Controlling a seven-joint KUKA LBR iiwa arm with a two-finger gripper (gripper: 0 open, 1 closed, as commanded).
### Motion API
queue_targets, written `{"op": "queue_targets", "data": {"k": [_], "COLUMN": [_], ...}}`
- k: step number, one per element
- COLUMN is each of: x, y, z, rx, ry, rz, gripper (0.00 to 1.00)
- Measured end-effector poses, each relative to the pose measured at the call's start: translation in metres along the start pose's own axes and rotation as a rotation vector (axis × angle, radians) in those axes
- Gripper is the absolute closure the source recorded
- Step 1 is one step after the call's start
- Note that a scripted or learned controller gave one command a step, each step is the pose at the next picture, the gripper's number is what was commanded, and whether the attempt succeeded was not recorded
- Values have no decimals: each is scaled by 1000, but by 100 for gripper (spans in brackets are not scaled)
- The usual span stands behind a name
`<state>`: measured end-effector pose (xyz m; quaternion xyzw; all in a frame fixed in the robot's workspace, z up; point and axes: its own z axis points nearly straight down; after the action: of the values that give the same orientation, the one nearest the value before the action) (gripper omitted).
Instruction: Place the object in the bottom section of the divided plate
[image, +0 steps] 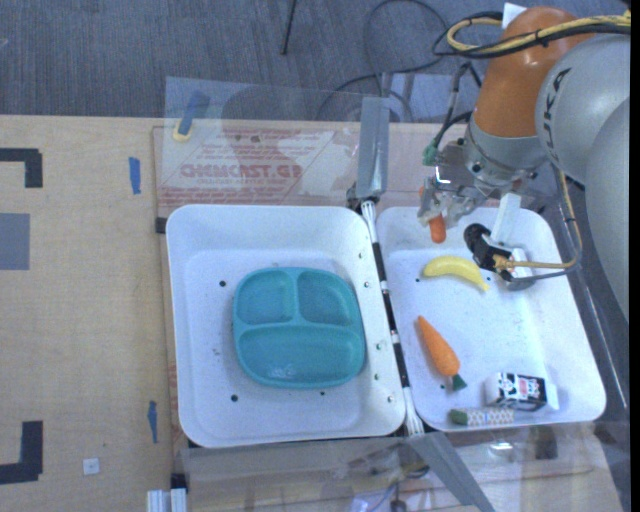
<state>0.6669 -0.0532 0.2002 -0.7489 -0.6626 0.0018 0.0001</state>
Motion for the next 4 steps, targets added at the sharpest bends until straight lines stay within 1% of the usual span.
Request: {"op": "queue_targets", "data": {"k": [1,2,3,4], "x": [59,19,19,19], "y": [-61,-56,-56,-54], "z": [17,-59,-58,-67], "rx": [3,-1,-1,-2], "ry": [2,1,1,0], "rz": [90,134,133,134], "gripper": [100,100,0,100]}}
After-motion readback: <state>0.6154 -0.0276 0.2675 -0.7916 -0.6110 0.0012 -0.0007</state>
